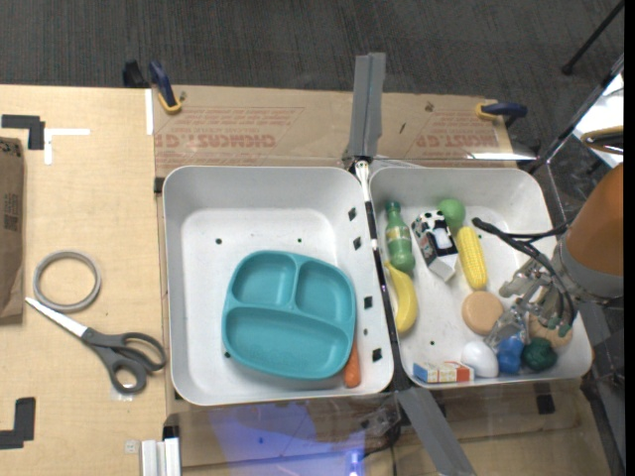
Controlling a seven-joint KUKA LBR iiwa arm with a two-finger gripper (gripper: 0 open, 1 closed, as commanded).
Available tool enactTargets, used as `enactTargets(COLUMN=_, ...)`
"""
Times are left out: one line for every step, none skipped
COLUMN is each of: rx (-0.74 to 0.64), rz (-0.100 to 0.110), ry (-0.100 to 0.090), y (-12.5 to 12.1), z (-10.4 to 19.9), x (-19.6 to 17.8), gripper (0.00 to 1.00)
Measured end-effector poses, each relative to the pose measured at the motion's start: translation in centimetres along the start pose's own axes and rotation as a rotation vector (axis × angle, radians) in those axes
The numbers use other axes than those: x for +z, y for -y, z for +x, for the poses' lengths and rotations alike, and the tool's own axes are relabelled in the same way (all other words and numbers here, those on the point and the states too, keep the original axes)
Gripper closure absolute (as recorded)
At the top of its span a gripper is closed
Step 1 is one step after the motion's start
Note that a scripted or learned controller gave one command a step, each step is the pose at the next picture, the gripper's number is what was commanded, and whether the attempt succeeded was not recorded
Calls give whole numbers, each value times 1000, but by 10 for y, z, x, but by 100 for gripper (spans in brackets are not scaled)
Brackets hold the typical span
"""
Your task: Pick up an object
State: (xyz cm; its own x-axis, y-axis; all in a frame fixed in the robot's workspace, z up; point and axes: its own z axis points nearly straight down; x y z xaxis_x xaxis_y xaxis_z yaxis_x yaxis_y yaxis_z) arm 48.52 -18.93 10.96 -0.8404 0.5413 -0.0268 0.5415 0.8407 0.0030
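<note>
Objects for picking crowd the right-hand white bin: a green plastic bottle, a yellow toy banana, a black-and-white carton, a yellow corn cob, a round tan disc, a white egg-like piece, a small red-and-white box, a blue piece and a dark green ball. The metal two-finger gripper sits low over the near right corner, close above the blue piece and ball; whether it is spread or closed I cannot tell. A clean pick probably means centring on one item, clear of neighbours and the wall. The left bin holds a teal divided tray.
</note>
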Motion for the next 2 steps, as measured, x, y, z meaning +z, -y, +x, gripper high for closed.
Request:
enactTargets(rx=15, rz=3, ry=-25, y=8, z=4, x=18, gripper=0)
enactTargets(rx=97, rz=3, ry=-23, y=-112, z=-76, x=19, gripper=0)
